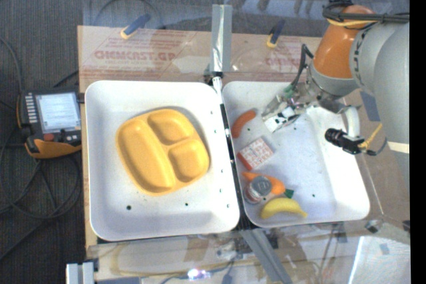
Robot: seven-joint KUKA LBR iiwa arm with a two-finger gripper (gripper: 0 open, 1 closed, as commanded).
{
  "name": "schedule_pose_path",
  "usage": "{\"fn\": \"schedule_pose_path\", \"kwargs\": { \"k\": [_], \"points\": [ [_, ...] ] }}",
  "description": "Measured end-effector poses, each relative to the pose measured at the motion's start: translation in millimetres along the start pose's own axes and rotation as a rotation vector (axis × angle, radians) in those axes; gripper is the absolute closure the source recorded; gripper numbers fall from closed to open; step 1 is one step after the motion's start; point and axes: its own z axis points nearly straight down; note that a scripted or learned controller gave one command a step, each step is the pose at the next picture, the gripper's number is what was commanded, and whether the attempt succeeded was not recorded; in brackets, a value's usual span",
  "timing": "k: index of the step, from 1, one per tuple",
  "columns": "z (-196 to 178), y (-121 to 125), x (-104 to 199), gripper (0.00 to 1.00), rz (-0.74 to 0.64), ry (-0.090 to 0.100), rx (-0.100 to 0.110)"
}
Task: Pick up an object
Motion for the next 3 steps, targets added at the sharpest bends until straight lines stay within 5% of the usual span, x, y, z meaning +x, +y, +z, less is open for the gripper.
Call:
{"fn": "schedule_pose_path", "kwargs": {
  "k": [1, 2, 3],
  "points": [
    [1.2, 14.6, -30.2, 0.00, -0.060, 0.005, 0.004],
    [1.2, 13.1, -26.5, 0.00, -0.118, -0.008, 0.003],
    [1.5, 34.8, 1.2, 0.00, 0.237, -0.014, 0.011]
  ]
}}
